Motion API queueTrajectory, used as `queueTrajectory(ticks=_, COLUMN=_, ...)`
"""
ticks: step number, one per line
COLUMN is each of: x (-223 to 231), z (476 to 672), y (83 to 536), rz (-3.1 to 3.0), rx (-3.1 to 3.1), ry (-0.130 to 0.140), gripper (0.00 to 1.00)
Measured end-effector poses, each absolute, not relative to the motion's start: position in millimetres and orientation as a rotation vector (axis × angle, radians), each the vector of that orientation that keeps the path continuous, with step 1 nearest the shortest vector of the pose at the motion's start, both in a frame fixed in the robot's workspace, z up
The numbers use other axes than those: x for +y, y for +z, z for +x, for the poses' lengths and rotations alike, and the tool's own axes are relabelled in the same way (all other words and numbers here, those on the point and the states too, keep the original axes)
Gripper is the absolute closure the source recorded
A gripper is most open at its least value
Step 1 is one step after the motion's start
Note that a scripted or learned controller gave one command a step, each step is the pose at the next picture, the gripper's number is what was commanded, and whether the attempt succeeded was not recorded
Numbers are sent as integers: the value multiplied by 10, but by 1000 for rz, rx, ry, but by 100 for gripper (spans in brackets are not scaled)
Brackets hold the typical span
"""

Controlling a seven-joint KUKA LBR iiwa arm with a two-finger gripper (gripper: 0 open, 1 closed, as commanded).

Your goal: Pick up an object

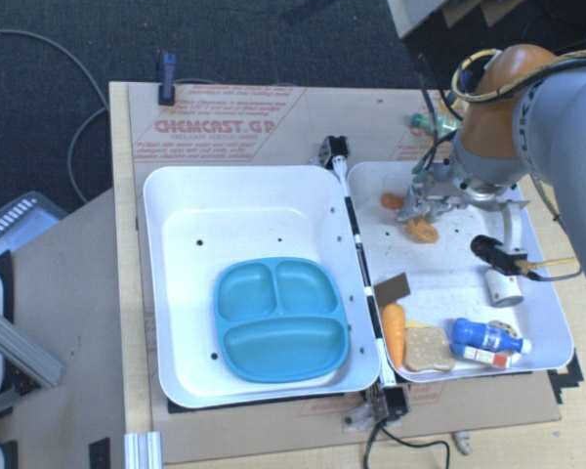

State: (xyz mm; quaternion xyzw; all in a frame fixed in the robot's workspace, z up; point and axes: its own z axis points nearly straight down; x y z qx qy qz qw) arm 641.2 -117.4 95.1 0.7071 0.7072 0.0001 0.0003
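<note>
The arm [557, 106] enters from the right, where the frame edge cuts it off, and sets the gripper [425, 208] low over the far left part of the right bin [439, 274]. The wrist body and cabling mask the tool tip from above, so how far it is open cannot be told, and no item can be confirmed in its grasp. A tan-orange lump [425, 231] lies on the bin floor directly at the near side of the gripper. Its far edge is covered by the tool, and contact between the two cannot be resolved. A smaller orange piece [392, 200] lies just beside the gripper on its left, too small to identify. Near the middle of the bin's left wall lies a dark card [393, 288]. In the near left corner a carrot [395, 332] lies along that wall, with a bread slice [428, 350] touching it. A blue and white bottle [483, 340] lies on its side just right of the bread, and its label is illegible. The left bin [234, 213] holds a blue divided plate [281, 319], well apart from the gripper.
</note>
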Motion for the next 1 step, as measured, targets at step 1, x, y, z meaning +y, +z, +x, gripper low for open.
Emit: queueTrajectory(ticks=1, x=-340, z=5998, y=1852, rz=2220, rx=2223, ry=2, gripper=100)
